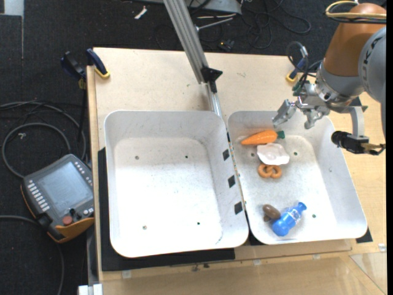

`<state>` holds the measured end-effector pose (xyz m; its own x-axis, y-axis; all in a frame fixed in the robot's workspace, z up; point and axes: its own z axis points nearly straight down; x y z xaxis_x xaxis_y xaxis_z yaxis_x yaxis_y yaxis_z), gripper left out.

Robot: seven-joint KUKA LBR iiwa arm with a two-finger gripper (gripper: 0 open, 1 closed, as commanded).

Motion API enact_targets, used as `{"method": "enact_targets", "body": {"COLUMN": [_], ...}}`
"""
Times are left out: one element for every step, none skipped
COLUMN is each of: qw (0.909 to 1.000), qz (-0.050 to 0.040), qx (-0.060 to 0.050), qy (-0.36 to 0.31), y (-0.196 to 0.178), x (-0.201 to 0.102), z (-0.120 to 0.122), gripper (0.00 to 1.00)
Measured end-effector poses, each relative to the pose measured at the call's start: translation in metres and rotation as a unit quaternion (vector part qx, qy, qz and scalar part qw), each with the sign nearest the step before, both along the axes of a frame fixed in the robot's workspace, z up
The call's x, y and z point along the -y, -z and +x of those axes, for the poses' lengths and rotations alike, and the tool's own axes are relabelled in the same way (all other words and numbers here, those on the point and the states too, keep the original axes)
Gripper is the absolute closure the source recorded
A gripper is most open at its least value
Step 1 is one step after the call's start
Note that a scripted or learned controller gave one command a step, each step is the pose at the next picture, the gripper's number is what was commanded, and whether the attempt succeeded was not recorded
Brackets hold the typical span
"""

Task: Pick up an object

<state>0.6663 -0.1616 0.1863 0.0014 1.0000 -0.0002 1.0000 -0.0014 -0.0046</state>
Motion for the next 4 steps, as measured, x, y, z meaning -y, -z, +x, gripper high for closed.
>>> {"method": "enact_targets", "body": {"qw": [1.0, 1.0, 1.0, 1.0], "qz": [0.0005, -0.0007, -0.001, -0.0004], "qx": [-0.001, 0.004, 0.007, 0.004], "qy": [0.0, -0.001, -0.002, -0.002], "y": [0.064, 0.049, -0.015, -0.026], "x": [-0.002, -0.001, -0.005, -0.005], "z": [-0.004, -0.002, 0.001, 0.002], "gripper": [0.0, 1.0, 1.0, 1.0]}}
